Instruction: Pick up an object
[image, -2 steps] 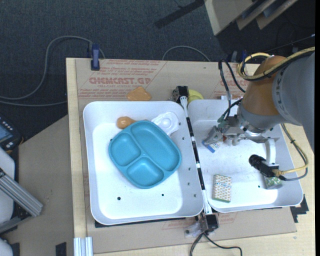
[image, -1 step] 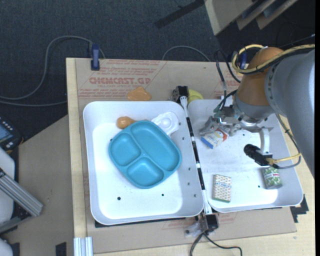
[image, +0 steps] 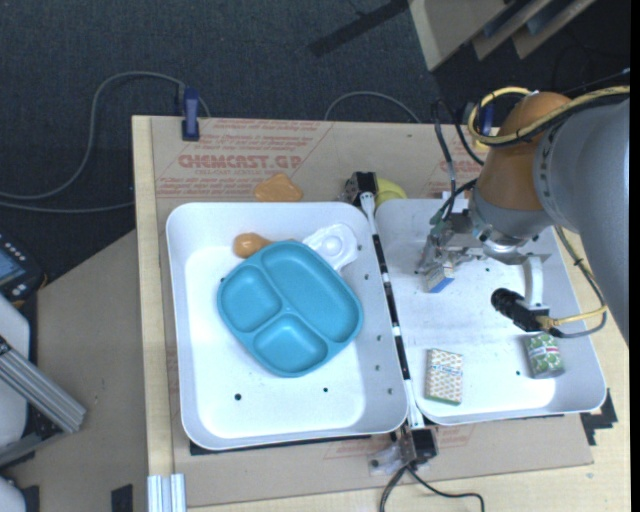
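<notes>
Beside the blue three-compartment plastic tray (image: 289, 307) in the left white bin (image: 200, 400), the grey arm's gripper (image: 438, 270) reaches down into the right white bin (image: 480, 395); its tip meets a small blue-and-grey object (image: 437, 281), though whether it pinches it cannot be told. Past the tray's far edge lie a small orange lump (image: 250, 243) and a white moulded piece (image: 333, 243). Farther from the tray, a patterned flat packet (image: 444, 376) and a green-printed packet (image: 544, 355) rest.
</notes>
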